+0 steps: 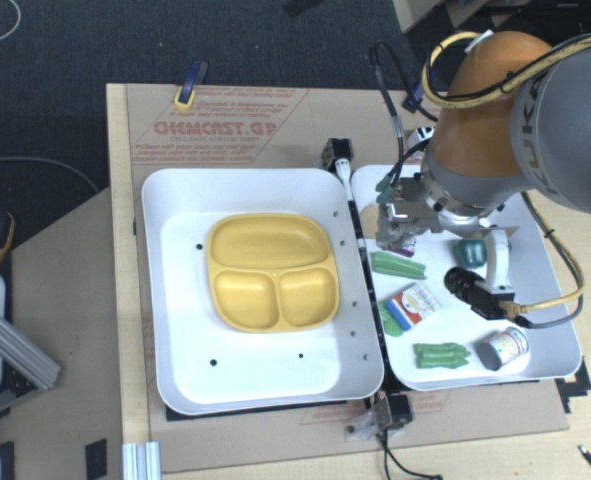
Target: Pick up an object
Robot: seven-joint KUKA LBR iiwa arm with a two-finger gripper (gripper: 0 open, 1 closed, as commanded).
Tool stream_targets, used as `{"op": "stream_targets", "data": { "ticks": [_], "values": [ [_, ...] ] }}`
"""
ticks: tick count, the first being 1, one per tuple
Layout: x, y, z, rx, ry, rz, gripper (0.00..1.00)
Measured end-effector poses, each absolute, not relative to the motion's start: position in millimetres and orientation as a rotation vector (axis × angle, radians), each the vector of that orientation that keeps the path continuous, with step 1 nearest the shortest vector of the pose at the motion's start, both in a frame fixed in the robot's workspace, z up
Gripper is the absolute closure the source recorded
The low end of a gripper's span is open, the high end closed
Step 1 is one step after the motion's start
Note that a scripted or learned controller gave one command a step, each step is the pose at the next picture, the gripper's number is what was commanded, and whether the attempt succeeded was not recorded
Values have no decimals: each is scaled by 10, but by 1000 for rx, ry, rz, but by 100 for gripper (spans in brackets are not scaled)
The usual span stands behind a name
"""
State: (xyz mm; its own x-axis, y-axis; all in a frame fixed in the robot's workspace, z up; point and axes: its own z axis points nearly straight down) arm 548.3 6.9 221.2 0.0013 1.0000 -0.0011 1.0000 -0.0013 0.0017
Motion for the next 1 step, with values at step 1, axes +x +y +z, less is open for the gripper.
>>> {"op": "stream_targets", "data": {
  "ticks": [1],
  "values": [
    [5482,123,2157,2222,2223,-3,100]
  ]
}}
